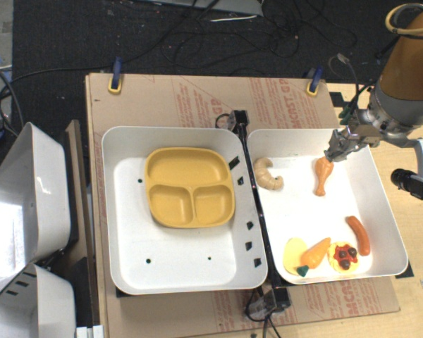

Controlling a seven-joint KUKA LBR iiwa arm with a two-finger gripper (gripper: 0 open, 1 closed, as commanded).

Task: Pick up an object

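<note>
Gripper hangs low at right bin's far edge, just above top end of orange plastic drumstick. Open or clenched: you cannot tell.

Centre yourself over drumstick's narrow upper end, descend straight, clear bin rim.

Drumstick: small, glossy, tapered, lying near-upright in view, fatter end nearer you. Beige croissant-shaped toy sits apart, left of it.

End effector above drumstick in right bin.

A brown bench bears two white bins side by side.
</note>
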